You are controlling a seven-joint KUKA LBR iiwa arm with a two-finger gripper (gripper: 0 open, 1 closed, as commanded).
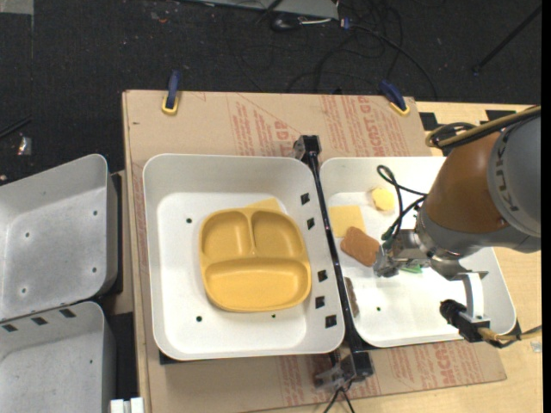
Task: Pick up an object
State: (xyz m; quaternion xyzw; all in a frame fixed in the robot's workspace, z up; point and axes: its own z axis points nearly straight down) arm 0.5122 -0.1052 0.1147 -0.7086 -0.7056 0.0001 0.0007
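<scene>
Nearest you, at 6 o'clock, the black clamp (pixel 344 370) grips the bottom of the divider where your two bins meet. Your left bin (pixel 172 231) holds a yellow tray (pixel 256 261) with three compartments, lying flat near the middle, and a pale yellow sheet (pixel 272 206) pokes out from under its 12 o'clock edge. Your right bin (pixel 405 321) holds the loose pieces: a brown block (pixel 360 248) close to the divider, a flat yellow slab (pixel 347 220) just beside it toward 11 o'clock, touching or nearly so, and a small pale yellow ball (pixel 383 200) at 1 o'clock from the slab, a little apart. Your arm (pixel 482 196) comes in from 3 o'clock, its orange band over the right bin, and the jaws (pixel 389 261) sit low, right next to the brown block on its 4 o'clock side. You cannot tell whether the jaws are spread or pressed together, since the wrist hides them, nor whether they touch the block. Something green (pixel 413 268) shows just at 3 o'clock of the jaws. Both bins rest on a cardboard-covered surface (pixel 258 119), with two clips (pixel 170 93) at its 12 o'clock edge.
</scene>
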